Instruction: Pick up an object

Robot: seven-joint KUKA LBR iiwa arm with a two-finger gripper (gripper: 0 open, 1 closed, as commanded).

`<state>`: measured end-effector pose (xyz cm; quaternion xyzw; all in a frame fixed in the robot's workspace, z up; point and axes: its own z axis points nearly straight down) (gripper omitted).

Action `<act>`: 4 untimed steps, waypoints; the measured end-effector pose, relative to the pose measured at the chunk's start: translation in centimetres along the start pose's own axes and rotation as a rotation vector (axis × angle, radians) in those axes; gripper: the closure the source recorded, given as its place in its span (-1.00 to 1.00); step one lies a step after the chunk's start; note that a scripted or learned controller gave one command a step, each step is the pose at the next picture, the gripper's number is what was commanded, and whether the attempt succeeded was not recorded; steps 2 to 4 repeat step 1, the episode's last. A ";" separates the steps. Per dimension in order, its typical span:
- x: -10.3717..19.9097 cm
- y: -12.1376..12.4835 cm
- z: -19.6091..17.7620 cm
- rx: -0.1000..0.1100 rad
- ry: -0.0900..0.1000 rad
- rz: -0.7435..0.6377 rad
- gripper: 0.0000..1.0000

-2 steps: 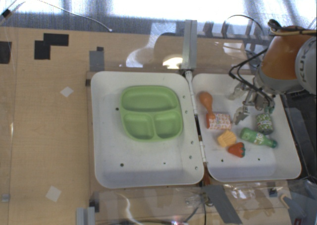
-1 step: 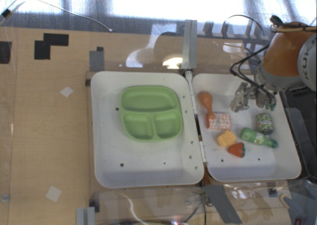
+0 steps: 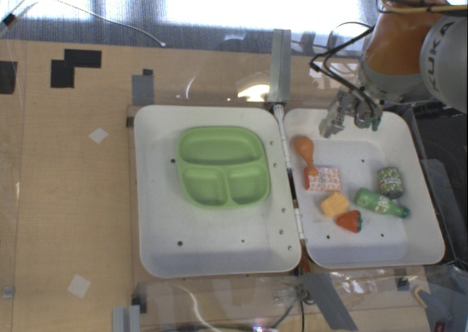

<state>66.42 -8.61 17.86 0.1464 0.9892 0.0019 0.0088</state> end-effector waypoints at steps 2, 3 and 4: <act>8.4 6.4 -1.0 0.001 0.009 0.040 1.00; 8.4 6.4 -1.0 0.001 0.009 0.040 1.00; 8.4 6.4 -1.0 0.001 0.009 0.040 1.00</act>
